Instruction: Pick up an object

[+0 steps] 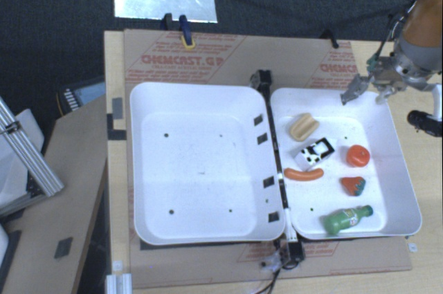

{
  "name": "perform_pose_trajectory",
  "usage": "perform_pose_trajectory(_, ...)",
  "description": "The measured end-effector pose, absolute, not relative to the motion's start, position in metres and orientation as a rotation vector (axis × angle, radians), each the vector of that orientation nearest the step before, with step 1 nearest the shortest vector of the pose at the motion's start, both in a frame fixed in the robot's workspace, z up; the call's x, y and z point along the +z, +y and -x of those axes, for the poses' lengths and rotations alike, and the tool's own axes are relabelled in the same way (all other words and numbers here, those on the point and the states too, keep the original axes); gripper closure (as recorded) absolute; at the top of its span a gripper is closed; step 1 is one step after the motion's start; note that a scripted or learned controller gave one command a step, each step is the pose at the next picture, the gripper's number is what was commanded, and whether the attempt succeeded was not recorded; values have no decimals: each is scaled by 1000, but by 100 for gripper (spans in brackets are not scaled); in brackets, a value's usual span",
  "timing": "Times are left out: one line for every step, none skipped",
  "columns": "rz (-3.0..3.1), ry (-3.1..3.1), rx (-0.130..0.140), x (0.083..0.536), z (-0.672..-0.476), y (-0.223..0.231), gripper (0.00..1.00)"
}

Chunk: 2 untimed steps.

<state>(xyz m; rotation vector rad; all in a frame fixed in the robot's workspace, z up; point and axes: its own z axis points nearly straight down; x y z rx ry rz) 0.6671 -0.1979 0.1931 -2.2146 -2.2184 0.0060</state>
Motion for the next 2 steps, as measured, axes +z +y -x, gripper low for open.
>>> perform_pose_trajectory(2227, -2235, -10, 328, -670, -207, 0)
perform_pose_trajectory(2214, -2225, 1, 208, -653, -172, 0)
